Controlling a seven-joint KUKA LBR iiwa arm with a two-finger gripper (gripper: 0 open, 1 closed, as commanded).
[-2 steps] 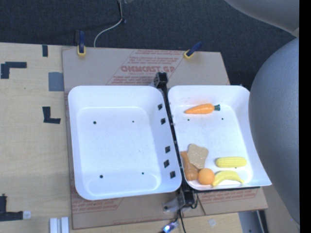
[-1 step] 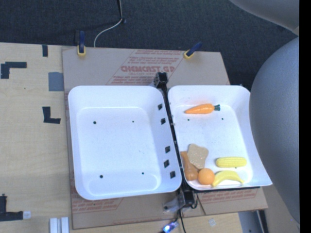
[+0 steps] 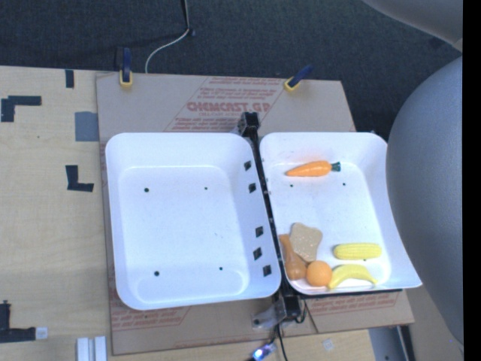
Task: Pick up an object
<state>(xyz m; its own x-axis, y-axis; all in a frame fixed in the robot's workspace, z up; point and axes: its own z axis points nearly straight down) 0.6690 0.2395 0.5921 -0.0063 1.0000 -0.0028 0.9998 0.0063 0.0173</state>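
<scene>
The right bin holds several toy foods. An orange carrot with a green tip lies near its far side. At the near side a tan bread slice leans over a brown sausage-like piece. An orange ball sits beside a yellow banana. A yellow corn cob lies just behind the banana. The grey arm bulks along the right edge, above the bench.
The left bin sits beside the right one, joined by a black clamp strip. Both rest on a brown cardboard sheet on a wooden bench. A white cable runs at the back.
</scene>
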